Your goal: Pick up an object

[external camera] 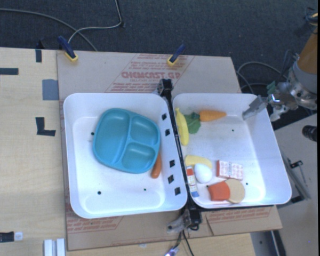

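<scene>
Closest to the camera, right bin [266,199] front edge: a red block [218,191] touching a tan round cookie-looking thing [236,191], w/ a red-and-white box [230,169] just behind them. Left of that a white egg [203,173] sits against a yellow piece [197,161], and a small striped packet [191,177] lies along the divider. Left bin [77,159] has a blue sectioned plate [126,140] tilted a bit, plus a small orange sausage thing [157,167] touching its right edge. Further back in the right bin: banana [181,128] by the divider, something green [192,122] beside it, then a carrot [212,115]. Gripper [254,109] hangs over the right bin's far right corner (nothing between its fingers; open or closed, can't tell), well apart from all the items.
</scene>
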`<state>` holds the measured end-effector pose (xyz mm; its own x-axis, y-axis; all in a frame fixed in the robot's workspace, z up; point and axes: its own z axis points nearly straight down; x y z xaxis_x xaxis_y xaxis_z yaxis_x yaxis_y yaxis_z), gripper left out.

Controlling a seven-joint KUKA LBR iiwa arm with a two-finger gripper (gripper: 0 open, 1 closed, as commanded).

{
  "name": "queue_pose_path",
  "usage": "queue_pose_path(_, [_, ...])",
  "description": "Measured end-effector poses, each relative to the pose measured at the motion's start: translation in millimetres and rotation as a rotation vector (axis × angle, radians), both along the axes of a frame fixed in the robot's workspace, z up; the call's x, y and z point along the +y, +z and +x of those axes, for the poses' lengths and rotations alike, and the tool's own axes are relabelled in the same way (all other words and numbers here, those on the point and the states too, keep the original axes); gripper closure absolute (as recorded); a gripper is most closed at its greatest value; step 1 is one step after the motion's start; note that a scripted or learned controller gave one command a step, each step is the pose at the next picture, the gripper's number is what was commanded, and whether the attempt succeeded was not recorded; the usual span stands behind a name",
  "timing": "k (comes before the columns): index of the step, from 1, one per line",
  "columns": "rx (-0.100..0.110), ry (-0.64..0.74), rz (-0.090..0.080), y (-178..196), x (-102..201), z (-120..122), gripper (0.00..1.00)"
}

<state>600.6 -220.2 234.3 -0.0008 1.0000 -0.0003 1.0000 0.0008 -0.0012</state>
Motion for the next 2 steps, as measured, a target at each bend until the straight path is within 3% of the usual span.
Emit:
queue_pose_path(1, [0.002, 0.004, 0.003, -53.8, 107.6, 67.6, 0.0])
queue_pose_path(2, [0.006, -0.002, -0.002, -147.7, 121.2, 66.0, 0.0])
